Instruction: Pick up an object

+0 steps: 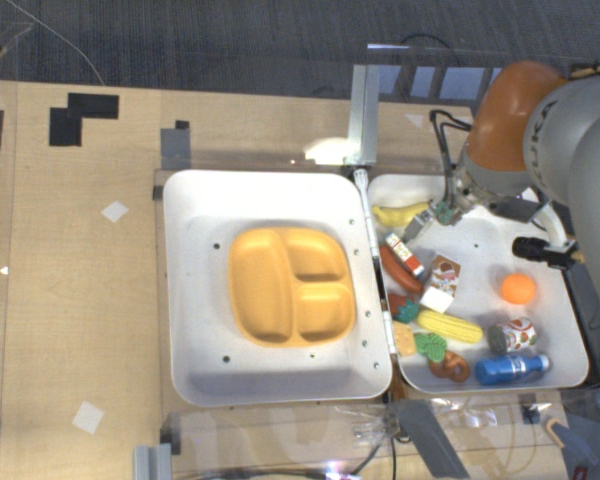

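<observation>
Gripper low in right bin beside banana, finger state impossible to tell; nothing lifted yet, corn and bottle untouched.

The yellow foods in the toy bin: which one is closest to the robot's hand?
The banana, at the bin's far left corner, lies just beside the gripper. The corn cob lies farther off, toward the bin's near side.

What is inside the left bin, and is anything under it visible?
The left bin holds a yellow divided tray, lying flat near its middle, with bare white floor around it. Whatever lies beneath the tray is covered and cannot be seen.
</observation>
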Available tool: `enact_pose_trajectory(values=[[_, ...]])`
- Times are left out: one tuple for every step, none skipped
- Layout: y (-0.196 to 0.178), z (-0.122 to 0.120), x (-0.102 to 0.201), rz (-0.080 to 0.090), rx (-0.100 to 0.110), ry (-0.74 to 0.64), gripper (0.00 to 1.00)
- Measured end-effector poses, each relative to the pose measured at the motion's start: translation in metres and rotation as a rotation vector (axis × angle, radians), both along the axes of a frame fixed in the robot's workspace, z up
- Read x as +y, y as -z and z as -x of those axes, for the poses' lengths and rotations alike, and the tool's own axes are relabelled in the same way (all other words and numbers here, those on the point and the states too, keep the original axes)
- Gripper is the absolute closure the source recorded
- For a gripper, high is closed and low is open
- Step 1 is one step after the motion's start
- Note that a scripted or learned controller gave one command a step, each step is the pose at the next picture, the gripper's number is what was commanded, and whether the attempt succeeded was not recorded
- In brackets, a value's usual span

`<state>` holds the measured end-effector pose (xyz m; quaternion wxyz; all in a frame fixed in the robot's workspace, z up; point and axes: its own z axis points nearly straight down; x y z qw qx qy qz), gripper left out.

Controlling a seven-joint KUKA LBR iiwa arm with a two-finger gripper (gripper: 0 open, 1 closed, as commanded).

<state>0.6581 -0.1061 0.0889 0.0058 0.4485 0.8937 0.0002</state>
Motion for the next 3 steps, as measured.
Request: enact_pose_trajectory(values=[[0.0011, -0.0114, 0.0119, -0.009, 0.012, 0.289, 0.00], [0.0022, -0.0103, 0.0154, -0.005, 0.012, 0.445, 0.00], [0.0022, -0.0093, 0.0158, -0.005, 0.017, 0.521, 0.00]])
